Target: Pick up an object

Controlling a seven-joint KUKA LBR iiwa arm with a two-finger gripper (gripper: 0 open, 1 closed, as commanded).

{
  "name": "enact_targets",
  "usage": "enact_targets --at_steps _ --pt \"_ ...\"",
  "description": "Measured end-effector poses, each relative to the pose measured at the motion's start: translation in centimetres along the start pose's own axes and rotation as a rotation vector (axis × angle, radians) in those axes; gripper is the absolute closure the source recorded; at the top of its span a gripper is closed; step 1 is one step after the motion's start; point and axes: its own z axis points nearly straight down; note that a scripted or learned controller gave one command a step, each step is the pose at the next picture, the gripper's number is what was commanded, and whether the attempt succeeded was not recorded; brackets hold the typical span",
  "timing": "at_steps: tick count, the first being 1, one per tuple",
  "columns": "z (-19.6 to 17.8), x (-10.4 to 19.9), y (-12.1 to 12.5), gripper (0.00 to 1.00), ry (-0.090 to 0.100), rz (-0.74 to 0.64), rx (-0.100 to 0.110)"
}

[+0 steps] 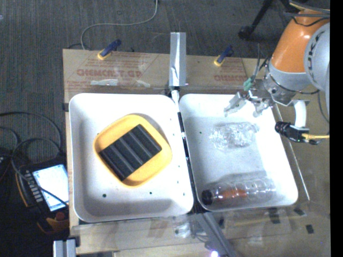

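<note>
Two white bins sit side by side on the worktop point(107, 74). Over the right bin point(289, 189), the pincer point(246, 105) hangs with fingers spread, holding nothing. Just below-left of it lies what seems a crumpled clear wrapper point(231, 135); a plastic bottle point(238, 190) lies crosswise farther off.

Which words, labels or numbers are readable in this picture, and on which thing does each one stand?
Red print on the brown board behind the bins: mirrored and faint, not readable.
Dark letters on the arm's grey housing: cut off, not readable.
Lit screen on the floor: too small to read.
</note>
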Motion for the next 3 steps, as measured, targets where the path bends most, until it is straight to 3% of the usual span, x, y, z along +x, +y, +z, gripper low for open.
enact_targets --at_steps 1,2,3 --pt "4.4 -0.9 0.6 0.00 -0.003 -0.191 0.000" --pt "10.2 -1.4 -0.8 0.00 -0.006 -0.267 -0.018" --pt "8.0 -2.9 -0.4 0.00 -0.003 -0.688 -0.004"
